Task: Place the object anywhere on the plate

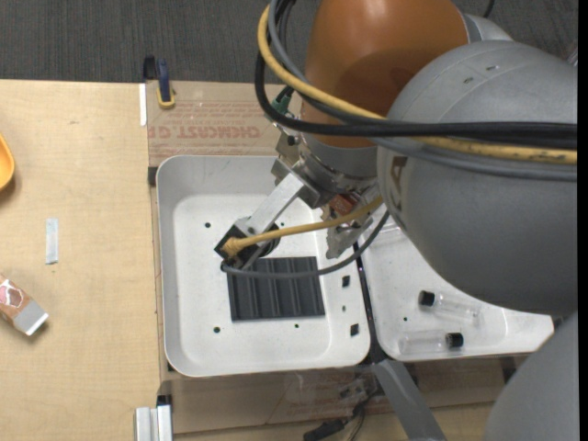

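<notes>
Camera view: dark grey ribbed plate (276, 288) lies flat.

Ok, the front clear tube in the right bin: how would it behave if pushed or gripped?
The tube looks round and lies on its side, so a push would probably roll it. Its clear, smooth wall suggests it is light and might slip in a grip.

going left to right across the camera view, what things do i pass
orange thing → pale strip → blue clamp → ribbed plate → capped tubes
</notes>
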You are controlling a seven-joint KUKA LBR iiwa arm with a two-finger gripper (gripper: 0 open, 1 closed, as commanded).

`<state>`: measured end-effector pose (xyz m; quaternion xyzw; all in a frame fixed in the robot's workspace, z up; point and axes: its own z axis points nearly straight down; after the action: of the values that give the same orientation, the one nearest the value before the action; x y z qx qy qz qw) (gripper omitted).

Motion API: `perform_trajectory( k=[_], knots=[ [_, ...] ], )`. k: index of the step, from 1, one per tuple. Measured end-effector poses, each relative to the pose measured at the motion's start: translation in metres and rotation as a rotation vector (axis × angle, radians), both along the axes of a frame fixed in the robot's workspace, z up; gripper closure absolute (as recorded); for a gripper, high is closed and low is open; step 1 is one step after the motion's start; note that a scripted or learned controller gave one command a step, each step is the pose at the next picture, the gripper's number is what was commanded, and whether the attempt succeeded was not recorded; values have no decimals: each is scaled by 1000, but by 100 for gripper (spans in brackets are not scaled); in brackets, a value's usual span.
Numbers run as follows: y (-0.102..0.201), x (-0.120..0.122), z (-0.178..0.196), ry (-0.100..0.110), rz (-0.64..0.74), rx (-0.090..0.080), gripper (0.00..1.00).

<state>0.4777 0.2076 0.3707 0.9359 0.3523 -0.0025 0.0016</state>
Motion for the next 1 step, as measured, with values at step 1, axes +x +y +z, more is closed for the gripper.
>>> perform_trajectory(
  k=[1],
  knots=[
    [-1,1,8,4,2,-5,100]
  ],
)
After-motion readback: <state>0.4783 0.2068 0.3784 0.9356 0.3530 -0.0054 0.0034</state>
